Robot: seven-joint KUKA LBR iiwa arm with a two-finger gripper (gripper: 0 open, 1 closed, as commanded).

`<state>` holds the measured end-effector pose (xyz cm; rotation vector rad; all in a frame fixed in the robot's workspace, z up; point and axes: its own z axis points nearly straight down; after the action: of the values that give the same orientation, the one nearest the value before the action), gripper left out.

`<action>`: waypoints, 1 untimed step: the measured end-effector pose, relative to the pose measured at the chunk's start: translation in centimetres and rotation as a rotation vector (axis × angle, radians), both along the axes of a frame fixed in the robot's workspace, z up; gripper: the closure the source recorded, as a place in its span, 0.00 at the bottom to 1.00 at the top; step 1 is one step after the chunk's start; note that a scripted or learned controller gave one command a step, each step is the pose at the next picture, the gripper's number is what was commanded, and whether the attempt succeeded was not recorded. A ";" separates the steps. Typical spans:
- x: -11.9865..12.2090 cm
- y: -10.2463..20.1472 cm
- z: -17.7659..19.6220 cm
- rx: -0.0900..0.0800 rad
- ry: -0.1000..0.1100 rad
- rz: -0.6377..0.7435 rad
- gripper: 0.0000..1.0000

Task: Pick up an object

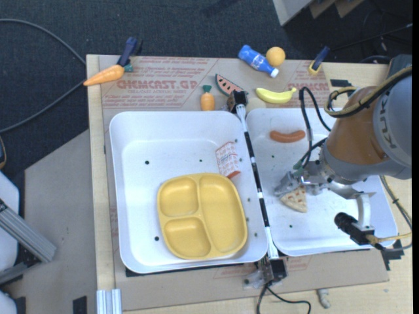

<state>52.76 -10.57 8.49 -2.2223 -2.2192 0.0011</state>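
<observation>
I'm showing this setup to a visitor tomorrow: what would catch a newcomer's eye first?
Probably the yellow divided plate, filling much of the left bin. Next, the grey arm with its orange band reaching over the right bin, its claw low by a pizza slice. Toy foods line the bench's far edge, notably a banana.

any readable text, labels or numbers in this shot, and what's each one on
"CHEMCAST GP", roughly, in faded red print on the brown cardboard sheet under the bins; partly blurred.
More red print on the same sheet near the top right: too blurred and covered to read.
Small red-and-white printed packet in the left white bin: print too small to read.
</observation>
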 end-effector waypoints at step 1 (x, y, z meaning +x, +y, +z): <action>0.1 0.0 1.0 -0.001 -0.002 0.000 1.00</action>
<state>52.82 -10.55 9.49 -2.2237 -2.2204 -0.0007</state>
